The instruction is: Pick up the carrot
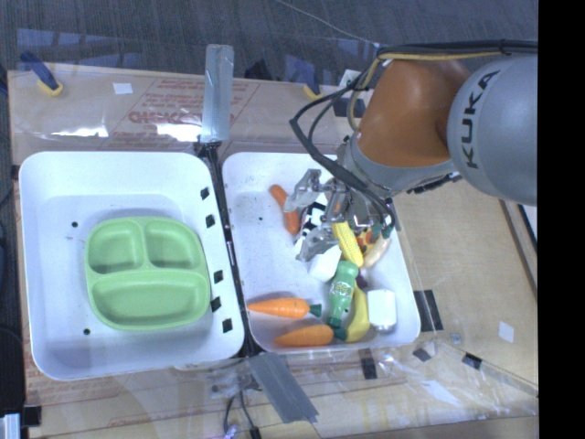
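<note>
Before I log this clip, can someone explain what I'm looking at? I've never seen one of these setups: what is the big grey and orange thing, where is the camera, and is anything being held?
One fixed camera looks down at a slant on a bench with two shallow white bins. The big grey and orange shape is a KUKA robot arm reaching in from the right. At its end is a two-finger gripper, down inside the right bin.

The left bin holds a green divided plate. The right bin holds toy food: a carrot lying near the front, another orange piece at the front wall, a small orange piece right by the gripper, a corn cob, a green bottle, a banana and a white block.

The clutter hides whether anything is gripped. The carrot near the front lies untouched.
</note>
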